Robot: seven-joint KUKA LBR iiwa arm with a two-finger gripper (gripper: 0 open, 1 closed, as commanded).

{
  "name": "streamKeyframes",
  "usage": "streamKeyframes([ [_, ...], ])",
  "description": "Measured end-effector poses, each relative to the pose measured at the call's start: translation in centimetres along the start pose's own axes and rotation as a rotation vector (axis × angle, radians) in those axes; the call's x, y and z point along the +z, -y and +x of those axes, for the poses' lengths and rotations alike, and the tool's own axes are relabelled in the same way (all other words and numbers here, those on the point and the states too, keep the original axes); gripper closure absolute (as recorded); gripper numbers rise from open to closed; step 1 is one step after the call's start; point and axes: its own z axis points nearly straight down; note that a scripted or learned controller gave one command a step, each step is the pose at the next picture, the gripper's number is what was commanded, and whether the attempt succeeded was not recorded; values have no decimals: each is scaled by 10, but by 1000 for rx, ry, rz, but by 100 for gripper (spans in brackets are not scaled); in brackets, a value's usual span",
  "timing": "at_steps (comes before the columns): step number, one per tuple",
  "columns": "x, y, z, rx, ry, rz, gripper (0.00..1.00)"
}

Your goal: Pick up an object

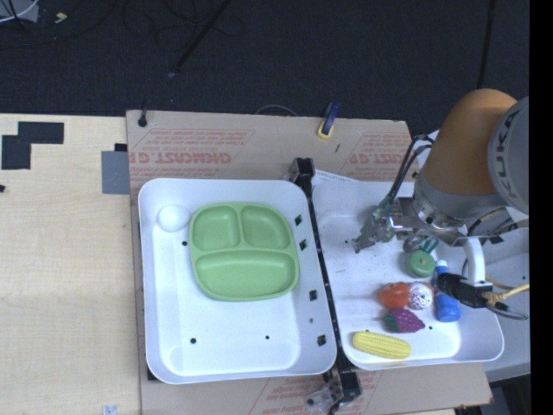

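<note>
My gripper [370, 235] hangs low over the right bin [346, 199], above bare floor in its upper middle part. The toys lie to its right and below it. A green round piece [421, 263] is nearest, just right of the gripper. Further down sit an orange-red toy [393, 295], a white speckled ball [420, 296], a blue piece [447, 308], a purple grape bunch [404, 321] and a yellow corn cob [381, 345]. Nothing shows in the gripper's grasp.
The left bin [164, 335] holds a green divided plate [243, 251] and a small white ball [172, 218] at its upper left corner. A black divider rail [316, 266] runs between the bins. Cardboard lies under both bins.
</note>
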Motion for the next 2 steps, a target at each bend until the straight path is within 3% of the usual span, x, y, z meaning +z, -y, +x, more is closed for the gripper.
streamKeyframes([
  [2,96,10,8,0,0,-2,0],
])
